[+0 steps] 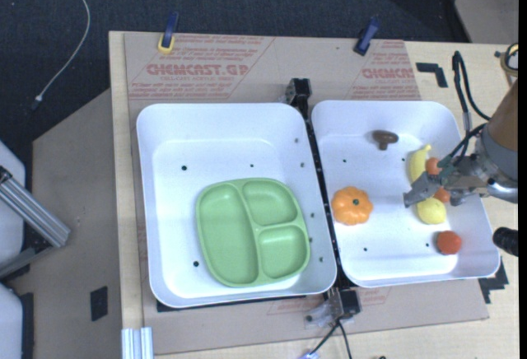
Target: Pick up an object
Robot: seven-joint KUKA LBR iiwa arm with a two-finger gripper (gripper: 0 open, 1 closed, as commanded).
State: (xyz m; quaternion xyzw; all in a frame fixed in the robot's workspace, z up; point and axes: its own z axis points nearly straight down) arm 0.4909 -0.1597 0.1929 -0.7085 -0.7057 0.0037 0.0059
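I see two white bins side by side on the table (247,61). The left bin (165,184) holds a green tray (251,230) with three compartments, lying toward the near side.

The right bin (370,258) holds four items:
- An orange pumpkin (352,206) sits at the left side, just beside the divider between the bins.
- A brown piece (384,137) lies toward the far wall.
- A yellow fruit (423,184) lies at the right side, partly covered by the pincer.
- A red-orange ball (448,242) sits near the right near corner.

The arm (504,143) enters from the right. The pincer (435,184) is low over the right bin, directly at the yellow fruit. I cannot tell how its fingers are set, nor whether the fruit is gripped. The fruit appears to rest on the bin floor. The pumpkin, brown piece and ball stand apart from the pincer.
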